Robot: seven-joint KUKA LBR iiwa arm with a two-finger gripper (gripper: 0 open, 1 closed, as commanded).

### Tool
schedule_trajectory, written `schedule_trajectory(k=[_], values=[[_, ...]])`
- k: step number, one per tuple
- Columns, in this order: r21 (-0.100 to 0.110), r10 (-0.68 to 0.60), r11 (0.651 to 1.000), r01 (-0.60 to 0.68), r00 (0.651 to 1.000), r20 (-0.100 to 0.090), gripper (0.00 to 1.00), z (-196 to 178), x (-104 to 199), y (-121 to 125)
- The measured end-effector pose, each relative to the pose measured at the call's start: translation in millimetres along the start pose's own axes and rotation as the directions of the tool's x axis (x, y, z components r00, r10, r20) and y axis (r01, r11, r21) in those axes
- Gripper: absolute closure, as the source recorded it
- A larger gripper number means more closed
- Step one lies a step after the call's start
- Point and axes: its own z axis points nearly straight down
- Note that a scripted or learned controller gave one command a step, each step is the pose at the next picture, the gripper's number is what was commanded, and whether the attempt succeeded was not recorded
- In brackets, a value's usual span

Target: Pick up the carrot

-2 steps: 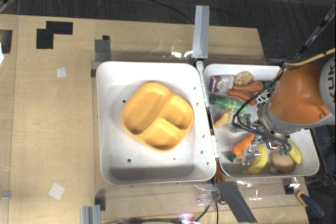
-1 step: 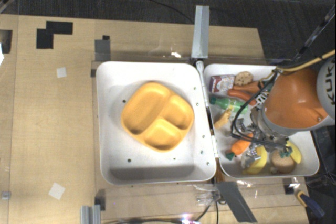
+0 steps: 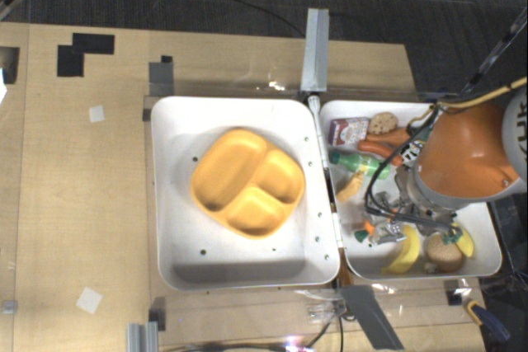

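We read this as the approach step: the arm [image 3: 462,152] hangs low over the right bin [image 3: 492,255], nothing lifted yet. The hand [image 3: 396,222] sits beneath the orange wrist band among cables; we cannot tell its state from this view. The carrot [image 3: 381,148] lies in the far part of the right bin, just beside the cookie [image 3: 382,124] and the green bottle [image 3: 356,163], partly covered by the wrist. A banana [image 3: 404,251] lies nearer the hand than the carrot does. The left bin [image 3: 165,177] holds a yellow divided plate [image 3: 247,181]. Our judgement: the next move calls for shifting the hand toward the far wall, aligning over the carrot, then descending without catching the bottle.
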Motion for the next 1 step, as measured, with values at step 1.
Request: schedule_trajectory(k=[1], values=[[-0.005,0.165,0.986,-0.165,0.986,-0.007,1.0,-85.4,-32.2,68.8]])
